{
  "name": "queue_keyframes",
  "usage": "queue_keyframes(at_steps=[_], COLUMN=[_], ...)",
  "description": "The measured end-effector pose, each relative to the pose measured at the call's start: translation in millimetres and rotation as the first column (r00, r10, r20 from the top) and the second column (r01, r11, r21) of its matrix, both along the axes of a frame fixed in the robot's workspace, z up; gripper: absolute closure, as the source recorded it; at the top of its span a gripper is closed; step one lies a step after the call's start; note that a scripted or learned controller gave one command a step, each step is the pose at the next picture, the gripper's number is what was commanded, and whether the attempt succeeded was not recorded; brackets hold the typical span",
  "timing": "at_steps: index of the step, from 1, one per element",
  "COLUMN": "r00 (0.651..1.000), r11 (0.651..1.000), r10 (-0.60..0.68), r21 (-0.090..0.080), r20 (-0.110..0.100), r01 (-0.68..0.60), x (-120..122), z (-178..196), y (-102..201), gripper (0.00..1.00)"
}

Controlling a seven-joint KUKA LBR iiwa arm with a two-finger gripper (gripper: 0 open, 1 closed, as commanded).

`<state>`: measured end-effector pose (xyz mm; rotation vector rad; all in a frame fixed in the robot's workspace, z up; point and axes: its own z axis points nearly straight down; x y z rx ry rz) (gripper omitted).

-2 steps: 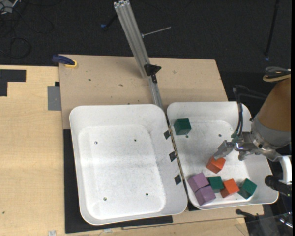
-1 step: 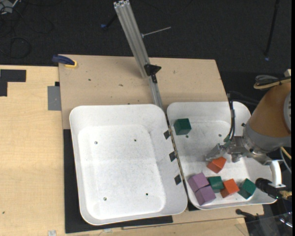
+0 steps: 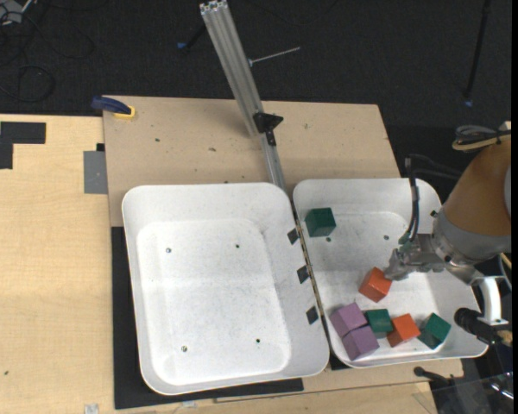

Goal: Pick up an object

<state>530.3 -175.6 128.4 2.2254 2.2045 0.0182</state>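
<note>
Two white bins face you: in the right bin your gripper sits low, touching an orange block at its upper right, though its grip can't be judged.

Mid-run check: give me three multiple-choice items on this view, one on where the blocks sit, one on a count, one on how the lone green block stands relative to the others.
1. Which shallow white plastic bin holds the small coloured blocks?
A. left bin
B. right bin
C. both bins

2. How many small orange cube blocks are in view?
A. one
B. two
C. four

3. How does the dark green cube block near the bin's far end stand?
A. alone, apart from the others
B. stacked on a purple block
C. pressed against an orange block

Answers:
1 B: every block lies in the right bin.
2 B: one orange block lies by the two-finger gripper, another in the near cluster.
3 A: the dark green block has bare floor all round it.
</note>
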Motion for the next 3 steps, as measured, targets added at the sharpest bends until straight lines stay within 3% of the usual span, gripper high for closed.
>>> queue_keyframes(at_steps=[1,3], r00=[1.0,1.0], r11=[1.0,1.0], r10=[0.01,0.011], r21=[-0.003,-0.003], r20=[-0.012,-0.011], r01=[-0.01,-0.011], x=[-0.3,-4.1], z=[63.2,161.9], y=[0.1,-8.2], gripper=[1.0,1.0])
